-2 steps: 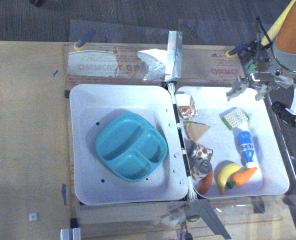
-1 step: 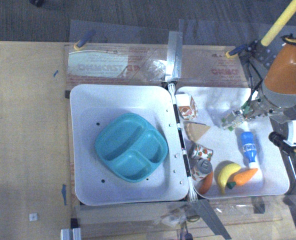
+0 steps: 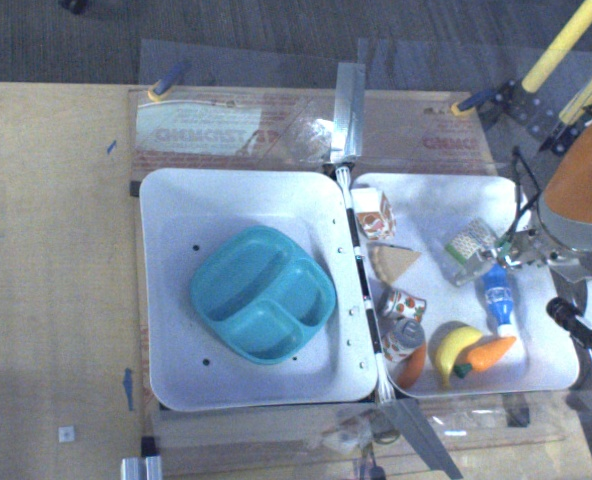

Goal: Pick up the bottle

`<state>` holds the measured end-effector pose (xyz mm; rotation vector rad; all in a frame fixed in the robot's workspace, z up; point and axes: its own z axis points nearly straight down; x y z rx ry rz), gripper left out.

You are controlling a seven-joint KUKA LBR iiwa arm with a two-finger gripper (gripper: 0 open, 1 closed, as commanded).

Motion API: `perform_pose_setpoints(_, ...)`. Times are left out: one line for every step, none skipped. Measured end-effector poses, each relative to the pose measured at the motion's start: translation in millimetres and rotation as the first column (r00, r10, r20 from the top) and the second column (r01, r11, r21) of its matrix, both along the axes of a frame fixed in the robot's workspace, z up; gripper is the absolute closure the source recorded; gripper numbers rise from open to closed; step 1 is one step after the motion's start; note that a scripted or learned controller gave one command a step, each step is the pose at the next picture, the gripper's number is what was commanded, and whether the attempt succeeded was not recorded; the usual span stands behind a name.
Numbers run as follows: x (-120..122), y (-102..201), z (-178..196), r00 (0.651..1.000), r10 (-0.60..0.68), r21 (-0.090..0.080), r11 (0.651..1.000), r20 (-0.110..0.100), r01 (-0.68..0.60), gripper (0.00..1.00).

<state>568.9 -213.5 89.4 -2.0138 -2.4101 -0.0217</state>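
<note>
The bottle (image 3: 498, 304) is small, blue with a white label, and lies in the right bin (image 3: 546, 368) near its right side, pointing toward the front. My gripper (image 3: 479, 248) hangs just above and left of the bottle's far end, at the tip of the grey arm (image 3: 576, 203) that reaches in from the right. From this angle the gripper looks close to the bottle's top end, and I see nothing held in it.
In the right bin, a banana (image 3: 453, 347) and a carrot (image 3: 490, 354) lie just in front of the bottle. A can (image 3: 404, 314), a tan wedge (image 3: 394, 261) and a small carton (image 3: 376, 214) sit along its left side. A teal divided plate (image 3: 263, 294) lies in the left bin (image 3: 166, 268).
</note>
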Motion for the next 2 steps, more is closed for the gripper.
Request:
perform_pose_setpoints(0, -3, 10, 1.000, -0.002, -0.007, 1.000, 0.003, 0.003, 1.00)
perform_pose_setpoints(34, 67, 103, 0.939, -0.343, -0.012, 0.939, -0.006, 0.343, 1.00)
